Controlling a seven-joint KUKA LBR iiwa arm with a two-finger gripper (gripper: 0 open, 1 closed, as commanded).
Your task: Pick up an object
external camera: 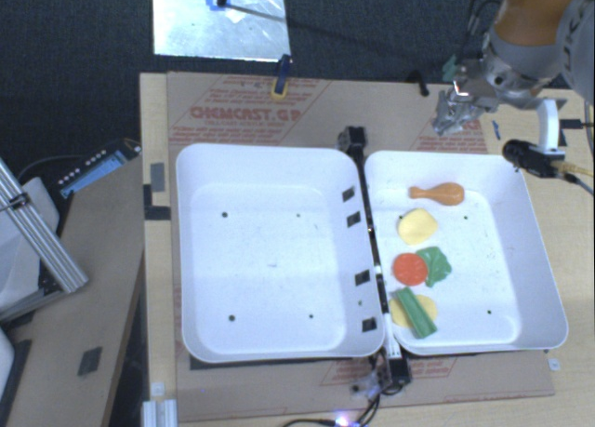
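Note:
The right bin (521,258) holds several toy foods along its left half: an orange drumstick-shaped piece (438,193), a yellow lump (417,225), a red round piece (410,269) touching a green leafy piece (435,264), and a green stick (416,313) lying over a yellow piece (424,305) near the front. My gripper (453,118) hangs above the bench just behind the right bin's far rim, well apart from all of these. Nothing shows between its fingers.
The left bin (270,248) sits beside the right one, joined by a black hinge strip (367,239). A shiny metal sheet (220,5) lies at the back. An aluminium rail (33,239) stands at the left.

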